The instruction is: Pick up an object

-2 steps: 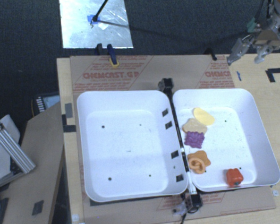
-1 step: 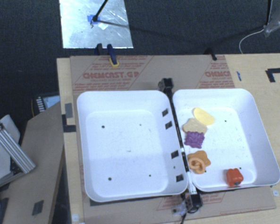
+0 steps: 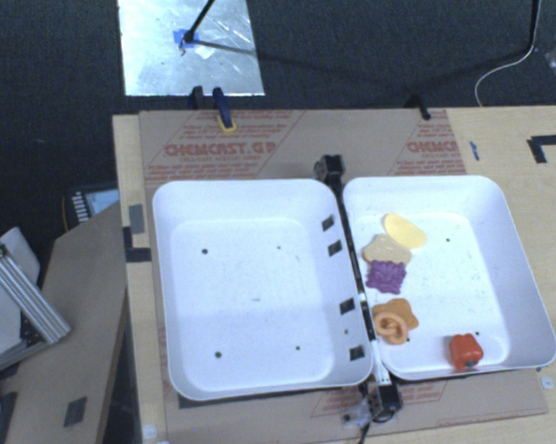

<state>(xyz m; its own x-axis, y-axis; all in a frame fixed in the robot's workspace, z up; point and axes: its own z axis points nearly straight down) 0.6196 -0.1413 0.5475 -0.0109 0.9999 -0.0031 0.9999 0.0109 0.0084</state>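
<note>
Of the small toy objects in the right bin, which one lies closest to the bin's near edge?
The red-orange object, in the near corner of the right bin. It lies apart from the others, which cluster along the divider: yellow, purple and orange.

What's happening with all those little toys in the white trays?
Nothing is being handled right now. Two white bins sit side by side on the bench. The right bin holds all the small things: a yellow piece, a tan piece touching a purple piece just below it, an orange-tan ring-shaped piece, and a red-orange block near the front edge. They are all lying loose, so none has been picked up yet. The left bin sits beside it.
</note>
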